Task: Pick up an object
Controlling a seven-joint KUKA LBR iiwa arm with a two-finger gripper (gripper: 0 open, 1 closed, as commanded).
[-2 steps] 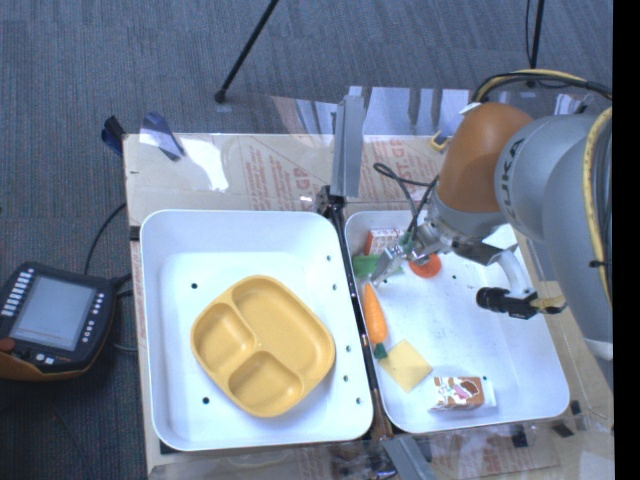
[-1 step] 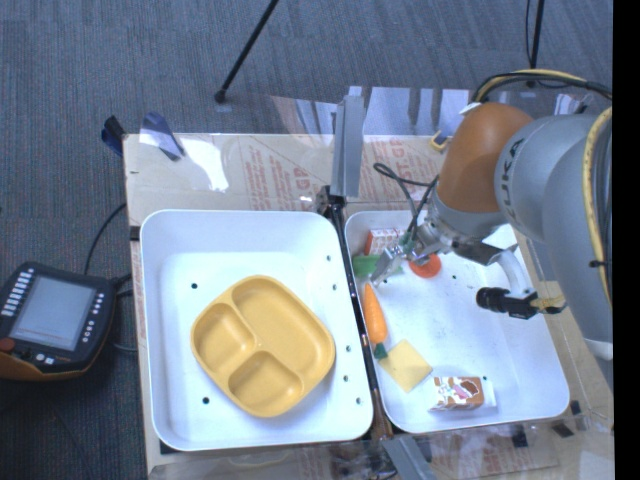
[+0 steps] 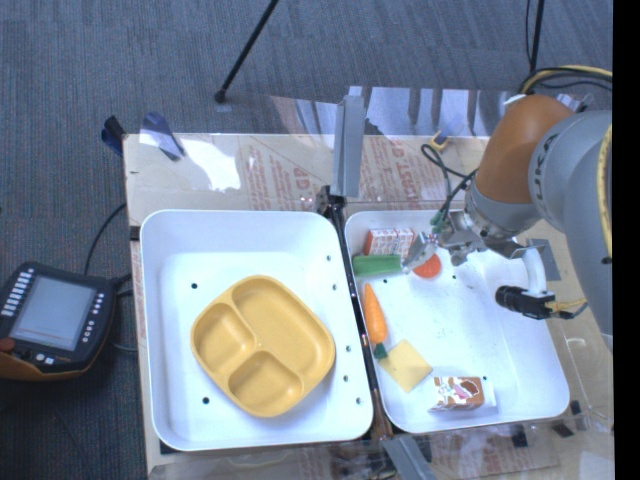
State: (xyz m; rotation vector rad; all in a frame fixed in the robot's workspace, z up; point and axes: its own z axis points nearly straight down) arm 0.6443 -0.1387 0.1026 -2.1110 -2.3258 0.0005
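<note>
The right bin (image 3: 478,330) holds several toy foods. A small red round piece (image 3: 429,267) lies near its far edge, and my gripper (image 3: 436,247) hangs right over it, low and close; whether they touch is unclear. Just left of it sit an orange-and-white carton (image 3: 388,240) and a green cucumber-like stick (image 3: 377,264). A carrot (image 3: 374,314) lies along the bin's left wall. A yellow cheese slice (image 3: 405,364) and a brown-and-white packet (image 3: 461,393) rest toward the near edge.
The left bin (image 3: 165,268) holds a yellow divided plate (image 3: 262,344). A metal post (image 3: 349,153) stands behind the gap between the bins. A teach pendant (image 3: 50,318) lies on the floor at far left. The arm's grey and orange body (image 3: 535,163) covers the right bin's far right corner.
</note>
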